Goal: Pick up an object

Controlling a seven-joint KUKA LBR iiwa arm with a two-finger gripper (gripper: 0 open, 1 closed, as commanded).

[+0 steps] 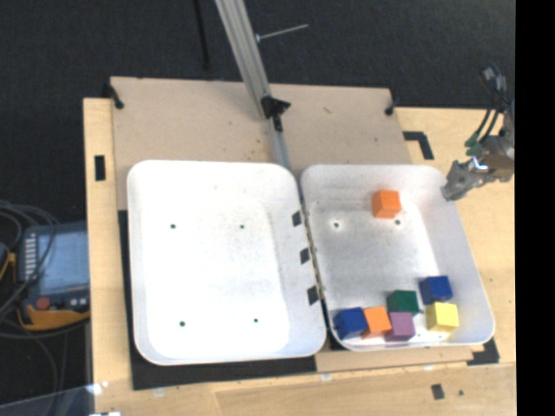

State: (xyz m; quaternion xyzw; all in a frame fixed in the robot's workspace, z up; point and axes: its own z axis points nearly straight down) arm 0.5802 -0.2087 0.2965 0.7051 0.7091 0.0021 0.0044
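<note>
Orange cube (386, 203) slightly askew, seemingly no long axis.

A robotics lab or test cell, judging by the plain plywood bench (243, 115) with black corner brackets, two shallow white plastic bins (217, 258) set side by side on it, a slanted aluminium extrusion mast (243, 42), a handheld control pendant with grey screen (52, 271) and loose cables on dark carpeted floor (78, 33).
</note>
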